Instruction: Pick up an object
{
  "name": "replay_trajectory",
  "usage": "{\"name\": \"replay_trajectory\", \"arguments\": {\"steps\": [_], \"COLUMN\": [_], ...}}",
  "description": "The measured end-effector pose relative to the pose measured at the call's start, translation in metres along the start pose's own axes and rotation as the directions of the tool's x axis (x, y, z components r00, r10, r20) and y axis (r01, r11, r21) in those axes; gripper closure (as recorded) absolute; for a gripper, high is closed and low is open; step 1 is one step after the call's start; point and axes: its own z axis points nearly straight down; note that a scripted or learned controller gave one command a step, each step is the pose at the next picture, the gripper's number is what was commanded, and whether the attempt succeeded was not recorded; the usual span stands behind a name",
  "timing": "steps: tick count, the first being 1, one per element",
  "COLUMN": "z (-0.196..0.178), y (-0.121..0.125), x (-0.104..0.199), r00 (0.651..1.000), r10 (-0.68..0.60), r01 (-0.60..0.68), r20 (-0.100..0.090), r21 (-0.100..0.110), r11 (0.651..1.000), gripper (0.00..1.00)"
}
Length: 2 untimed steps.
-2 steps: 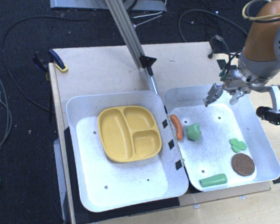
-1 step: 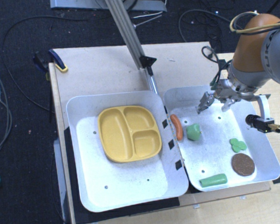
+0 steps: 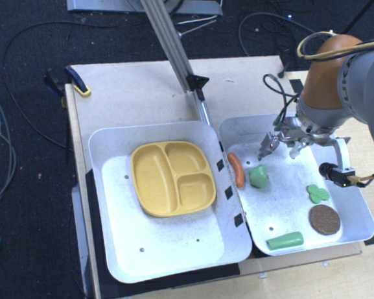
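Claw (image 3: 269, 146) hung over the right bin (image 3: 357, 231), its state impossible to tell.

Its fingers were too small and blurred to read, and nothing showed between them. Just below and left of it lay a green block (image 3: 259, 176), beside an orange sausage (image 3: 237, 169) at the bin's left wall. A green leaf (image 3: 318, 194), brown disc (image 3: 324, 219) and green pod (image 3: 285, 240) lay nearer the front. The left bin (image 3: 118, 249) on the desk (image 3: 130, 92) carried a yellow tray (image 3: 174, 178).
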Motion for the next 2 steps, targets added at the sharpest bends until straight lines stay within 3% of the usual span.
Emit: {"name": "replay_trajectory", "arguments": {"steps": [1,2], "z": [0.031,0.018], "y": [0.000,0.001], "x": [0.001,0.000], "r00": [1.000,1.000], "r10": [0.000,0.000], "r01": [0.000,0.000], "r20": [0.000,0.002], "r21": [-0.002,-0.006], "r11": [1.000,1.000], "gripper": [0.00,1.00]}}
